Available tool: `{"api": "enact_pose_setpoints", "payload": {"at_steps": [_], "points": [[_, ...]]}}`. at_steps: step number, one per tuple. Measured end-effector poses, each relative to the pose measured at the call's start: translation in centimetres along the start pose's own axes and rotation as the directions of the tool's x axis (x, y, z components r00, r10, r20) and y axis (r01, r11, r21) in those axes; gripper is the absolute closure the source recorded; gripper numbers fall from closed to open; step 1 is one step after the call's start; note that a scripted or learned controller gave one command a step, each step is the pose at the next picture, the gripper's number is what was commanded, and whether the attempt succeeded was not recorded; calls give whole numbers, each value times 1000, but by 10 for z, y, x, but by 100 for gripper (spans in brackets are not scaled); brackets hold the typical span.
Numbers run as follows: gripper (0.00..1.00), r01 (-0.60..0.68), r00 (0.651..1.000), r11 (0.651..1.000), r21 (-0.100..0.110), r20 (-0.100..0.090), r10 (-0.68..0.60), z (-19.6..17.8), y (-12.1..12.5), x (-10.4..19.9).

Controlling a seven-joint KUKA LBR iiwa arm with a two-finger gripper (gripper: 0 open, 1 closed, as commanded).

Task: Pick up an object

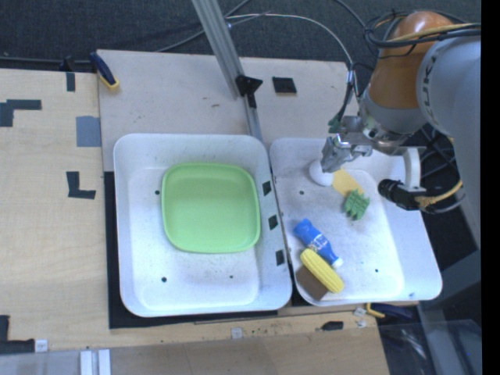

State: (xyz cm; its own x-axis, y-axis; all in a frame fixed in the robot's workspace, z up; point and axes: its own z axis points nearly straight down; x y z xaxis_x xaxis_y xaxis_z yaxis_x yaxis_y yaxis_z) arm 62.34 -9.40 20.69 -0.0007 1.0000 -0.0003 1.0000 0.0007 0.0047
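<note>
The gripper (334,156) hangs over a small white piece (320,173) at the upper left of the right bin (406,268); whether it grips cannot be told. The piece looks light, hard, perhaps slippery; its sides suit pinching.
</note>
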Motion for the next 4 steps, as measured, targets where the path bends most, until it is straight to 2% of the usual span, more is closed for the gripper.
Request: {"api": "enact_pose_setpoints", "payload": {"at_steps": [1, 3, 4], "points": [[100, 0, 1000, 1000, 5, -1, 0, -3, 0, 0], [100, 3, 1000, 1000, 6, -1, -3, -5, -50, 87], [100, 4, 1000, 1000, 6, -1, -4, -5, -70, 145]]}}
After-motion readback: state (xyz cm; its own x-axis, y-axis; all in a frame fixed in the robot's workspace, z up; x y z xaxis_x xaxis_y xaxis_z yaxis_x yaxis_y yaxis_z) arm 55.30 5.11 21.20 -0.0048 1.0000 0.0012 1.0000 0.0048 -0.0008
